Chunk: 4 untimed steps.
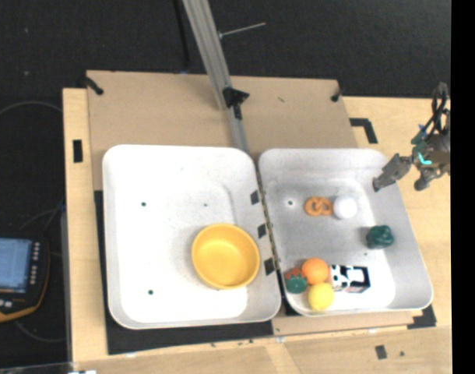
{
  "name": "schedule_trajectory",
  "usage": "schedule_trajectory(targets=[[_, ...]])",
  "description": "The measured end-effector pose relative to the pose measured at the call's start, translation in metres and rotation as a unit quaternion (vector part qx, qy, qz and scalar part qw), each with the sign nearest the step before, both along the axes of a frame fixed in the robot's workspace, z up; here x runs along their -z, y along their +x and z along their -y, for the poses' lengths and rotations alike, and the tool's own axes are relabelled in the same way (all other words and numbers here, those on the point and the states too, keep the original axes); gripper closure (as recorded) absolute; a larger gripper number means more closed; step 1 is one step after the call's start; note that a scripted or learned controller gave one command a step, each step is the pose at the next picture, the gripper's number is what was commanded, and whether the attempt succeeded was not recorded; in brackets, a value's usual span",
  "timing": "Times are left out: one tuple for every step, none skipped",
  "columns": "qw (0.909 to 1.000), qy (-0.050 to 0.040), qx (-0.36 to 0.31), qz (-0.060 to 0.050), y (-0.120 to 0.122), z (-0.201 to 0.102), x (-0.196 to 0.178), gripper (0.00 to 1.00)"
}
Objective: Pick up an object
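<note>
My gripper (pixel 406 176) hangs over the right rim of the right bin (pixel 300 170), open, with nothing between its fingers. In this bin lie an orange pretzel-shaped piece (pixel 318 206) and a white ball (pixel 345 208) side by side near the middle. A dark green lump (pixel 380 237) rests below and left of the gripper. At the bin's front sit an orange ball (pixel 315 271), a yellow ball (pixel 321 296), a black-and-white object (pixel 350 279) and a small dark green piece (pixel 297 284). A yellow bowl (pixel 226 255) stands in the left bin (pixel 144 178).
A grey metal pole (pixel 210 45) slants from the top down to the gap between the bins. A handheld pendant (pixel 15 275) lies off the bench at the left. Bare bench surface (pixel 222 123) runs behind both bins.
</note>
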<state>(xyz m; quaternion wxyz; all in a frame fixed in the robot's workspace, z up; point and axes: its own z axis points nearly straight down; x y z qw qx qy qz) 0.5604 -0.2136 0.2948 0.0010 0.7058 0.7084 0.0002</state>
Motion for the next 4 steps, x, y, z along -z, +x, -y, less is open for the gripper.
schedule_trajectory(targets=[[1.0,0.0003,0.001,-0.003,-0.001,-0.008,0.059,0.0],[1.0,-0.0003,0.002,-0.002,0.006,-0.006,0.104,0.0],[1.0,0.0004,0.002,-0.003,0.001,-0.015,0.159,0.0],[1.0,0.0001,0.004,0.002,0.004,-0.014,0.145,1.0]])
